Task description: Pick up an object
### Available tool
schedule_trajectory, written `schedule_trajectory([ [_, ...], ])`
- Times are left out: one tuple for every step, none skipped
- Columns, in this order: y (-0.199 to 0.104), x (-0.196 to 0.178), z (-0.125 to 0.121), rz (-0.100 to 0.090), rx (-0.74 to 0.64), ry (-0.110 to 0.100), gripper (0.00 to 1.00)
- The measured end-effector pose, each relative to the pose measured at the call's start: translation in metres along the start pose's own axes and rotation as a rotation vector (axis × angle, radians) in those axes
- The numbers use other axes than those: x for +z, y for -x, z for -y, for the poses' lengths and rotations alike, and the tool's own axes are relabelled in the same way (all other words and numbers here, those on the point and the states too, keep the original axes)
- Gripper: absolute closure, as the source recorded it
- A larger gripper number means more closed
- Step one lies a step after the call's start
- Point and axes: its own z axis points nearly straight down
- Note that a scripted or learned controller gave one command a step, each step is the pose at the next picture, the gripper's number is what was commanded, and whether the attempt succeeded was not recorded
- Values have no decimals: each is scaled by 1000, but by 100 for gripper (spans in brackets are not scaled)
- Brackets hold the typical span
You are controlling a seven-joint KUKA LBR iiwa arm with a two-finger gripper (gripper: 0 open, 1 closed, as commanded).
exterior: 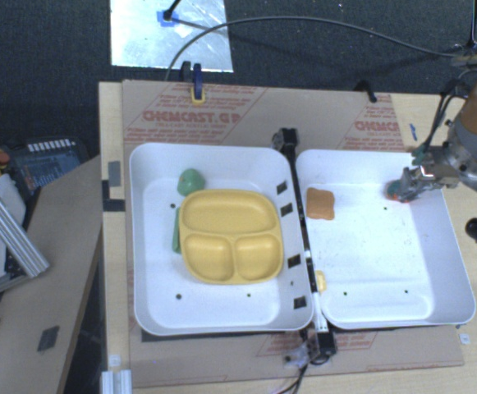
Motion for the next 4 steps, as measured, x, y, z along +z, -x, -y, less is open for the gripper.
schedule_trajectory([
  [-48, 7, 21, -3, -3, -5, 100],
  [-93, 7, 37, -3, -4, -5, 100],
  [-139, 6, 42, -3, -5, -5, 100],
  [-185, 22, 54, -4, -4, -5, 100],
])
